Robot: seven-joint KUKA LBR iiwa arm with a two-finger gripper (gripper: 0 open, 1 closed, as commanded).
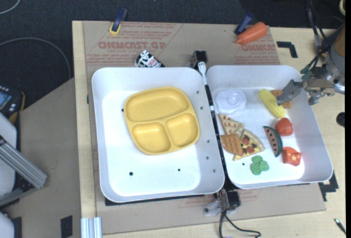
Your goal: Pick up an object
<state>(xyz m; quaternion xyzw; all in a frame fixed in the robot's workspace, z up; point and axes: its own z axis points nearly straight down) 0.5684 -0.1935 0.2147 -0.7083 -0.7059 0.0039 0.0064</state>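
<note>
Desk [164,39] carries two bins. Left of the right bin [323,152] sits a yellow tray [160,119]. Inside the right bin lie pizza [243,143], banana [271,103], melon slice [273,140], tomato [284,126] and lid [231,101]. Tool [299,91] hangs just beside the banana; its opening cannot be made out.
</note>
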